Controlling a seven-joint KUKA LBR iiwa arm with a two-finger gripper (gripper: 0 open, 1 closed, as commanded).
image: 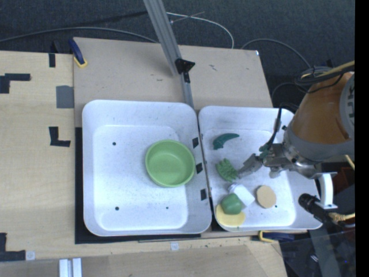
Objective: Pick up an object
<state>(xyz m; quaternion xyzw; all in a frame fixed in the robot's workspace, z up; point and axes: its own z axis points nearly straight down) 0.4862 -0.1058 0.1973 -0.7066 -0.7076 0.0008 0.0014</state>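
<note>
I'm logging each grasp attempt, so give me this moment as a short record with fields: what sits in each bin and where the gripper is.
left bin: green bowl
right bin: dark green curved piece, green leafy item, white block, tan disc, green rounded item on a yellow piece
gripper: low over the right bin, beside the green leafy item
held object: none seen between the fingers

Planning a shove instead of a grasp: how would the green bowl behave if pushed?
The green bowl sits upright on the left bin's flat floor, so it would probably slide, not roll. It looks thin and light. A push high on its rim might tip it.
</note>
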